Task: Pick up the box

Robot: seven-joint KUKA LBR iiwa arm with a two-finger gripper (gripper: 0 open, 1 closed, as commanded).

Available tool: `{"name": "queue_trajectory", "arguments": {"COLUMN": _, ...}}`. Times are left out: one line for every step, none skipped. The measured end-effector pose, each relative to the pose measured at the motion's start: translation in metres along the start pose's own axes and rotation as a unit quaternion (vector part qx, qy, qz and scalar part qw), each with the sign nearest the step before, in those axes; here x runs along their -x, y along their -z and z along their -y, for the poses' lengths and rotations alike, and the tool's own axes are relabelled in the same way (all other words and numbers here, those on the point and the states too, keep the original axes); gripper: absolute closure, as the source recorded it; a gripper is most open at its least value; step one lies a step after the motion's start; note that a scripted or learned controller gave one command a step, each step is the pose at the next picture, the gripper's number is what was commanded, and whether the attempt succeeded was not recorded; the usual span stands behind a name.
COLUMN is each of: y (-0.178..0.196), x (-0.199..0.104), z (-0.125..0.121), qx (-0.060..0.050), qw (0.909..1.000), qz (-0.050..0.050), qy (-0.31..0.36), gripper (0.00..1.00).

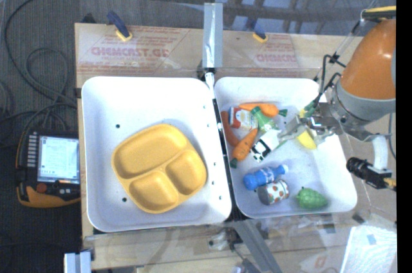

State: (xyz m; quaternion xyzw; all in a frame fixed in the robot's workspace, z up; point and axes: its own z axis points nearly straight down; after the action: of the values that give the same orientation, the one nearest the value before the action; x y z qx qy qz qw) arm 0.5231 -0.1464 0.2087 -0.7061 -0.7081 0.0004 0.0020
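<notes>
Yellow plastic fills the middle of the left bin (103,104): a 3-compartment tray (159,166), lying alone there and well apart from the work. Across the divider, the right bin (335,194) is crowded. A carrot (244,144) leans along its left wall, with a red-and-white carton (240,117) and a green-and-orange piece just above it. Next comes the box (262,146), small, white with dark print, lying near the bin's centre with its long axis slanting from lower left to upper right, its upper end toward the arm. Below it sit a blue bottle (264,176), a spotted can (274,192) and a green pepper (311,199).

The hand (308,127) hangs over the bin's right half, just up and right of the box, beside a yellow piece (309,139). Whether its grip is spread or closed I cannot tell, and nothing visibly sits in it.

My guess: the reach goes down and left, along the box's own slant. The carrot touches or nearly touches the box's left end, so room is tight there; the lower right side looks freer.
</notes>
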Motion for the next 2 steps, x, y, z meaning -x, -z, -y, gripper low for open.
{"name": "queue_trajectory", "arguments": {"y": -0.047, "x": -0.013, "z": 0.003, "qx": 0.001, "qw": 1.0000, "qz": 0.000, "qy": -0.008, "gripper": 0.00}}
{"name": "queue_trajectory", "arguments": {"y": -0.117, "x": 0.015, "z": -0.062, "qx": 0.003, "qw": 0.9999, "qz": 0.000, "qy": -0.017, "gripper": 0.00}}
